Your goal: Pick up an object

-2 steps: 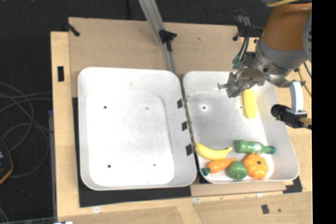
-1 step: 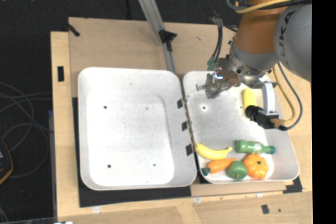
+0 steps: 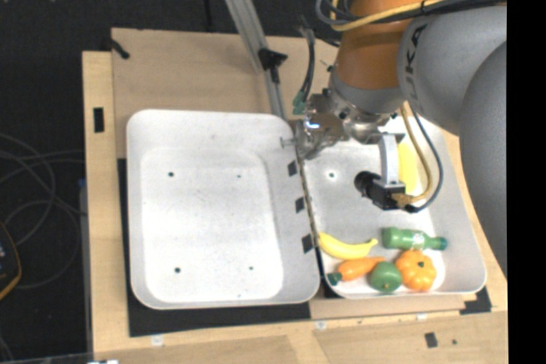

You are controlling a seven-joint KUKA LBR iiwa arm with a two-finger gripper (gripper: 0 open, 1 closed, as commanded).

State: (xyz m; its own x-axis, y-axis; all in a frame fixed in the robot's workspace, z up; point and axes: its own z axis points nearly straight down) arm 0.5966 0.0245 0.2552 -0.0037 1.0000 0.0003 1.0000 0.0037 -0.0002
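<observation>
Left bin (image 3: 141, 183) on the counter (image 3: 171, 55), then the hand (image 3: 314, 130) poised at the far left corner of the right bin (image 3: 341, 162), well apart from the goods; wide or narrow cannot be told. Clustered along that bin's near edge: banana (image 3: 345, 246), carrot (image 3: 357, 268), pepper (image 3: 386, 276), bottle (image 3: 411, 239), pumpkin (image 3: 415, 268), none gripped. Probably the approach step, no grasp yet; next calls for travelling toward the near edge, likely over the banana, and dropping squarely onto it.
</observation>
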